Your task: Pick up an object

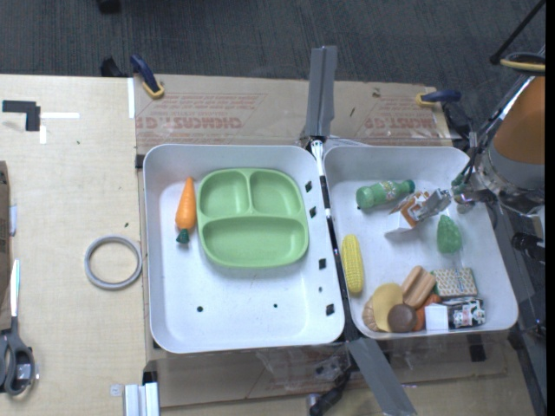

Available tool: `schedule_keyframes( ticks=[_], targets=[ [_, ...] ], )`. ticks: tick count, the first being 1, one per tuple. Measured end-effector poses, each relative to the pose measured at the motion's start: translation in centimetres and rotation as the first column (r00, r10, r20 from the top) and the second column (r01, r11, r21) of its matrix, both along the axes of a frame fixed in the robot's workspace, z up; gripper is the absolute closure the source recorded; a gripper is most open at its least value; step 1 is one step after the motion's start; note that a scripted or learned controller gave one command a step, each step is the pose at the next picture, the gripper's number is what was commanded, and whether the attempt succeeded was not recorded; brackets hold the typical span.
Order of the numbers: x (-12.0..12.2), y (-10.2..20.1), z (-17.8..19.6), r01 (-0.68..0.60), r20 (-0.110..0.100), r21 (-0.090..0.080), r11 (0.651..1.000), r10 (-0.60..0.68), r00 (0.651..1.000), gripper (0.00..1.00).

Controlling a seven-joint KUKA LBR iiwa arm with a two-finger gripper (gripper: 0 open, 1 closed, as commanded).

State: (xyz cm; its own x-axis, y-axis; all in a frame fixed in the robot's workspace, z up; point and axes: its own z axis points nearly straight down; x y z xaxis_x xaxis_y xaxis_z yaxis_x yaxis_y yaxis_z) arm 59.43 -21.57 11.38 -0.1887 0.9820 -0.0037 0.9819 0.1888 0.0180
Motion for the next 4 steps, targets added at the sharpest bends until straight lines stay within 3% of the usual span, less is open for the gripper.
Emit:
schedule_keyframes(
  ticks=[1, 2, 3, 4],
  targets=[
    [-5.3, 2.6, 2.3, 0.069, -0.020, 0.000, 0.998, -0.069, 0.997, 0.00],
    [0.2, -0.6, 4.4, 0.012, -0.017, -0.002, 1.000, -0.012, 1.000, 0.00],
    [-5.1, 0.2, -2.1, 0.045, -0.023, 0.009, 0.999, -0.045, 0.999, 0.00],
    [-5.1, -0.3, -1.0, 0.049, -0.019, 0.000, 0.999, -0.049, 0.999, 1.00]
  ],
)
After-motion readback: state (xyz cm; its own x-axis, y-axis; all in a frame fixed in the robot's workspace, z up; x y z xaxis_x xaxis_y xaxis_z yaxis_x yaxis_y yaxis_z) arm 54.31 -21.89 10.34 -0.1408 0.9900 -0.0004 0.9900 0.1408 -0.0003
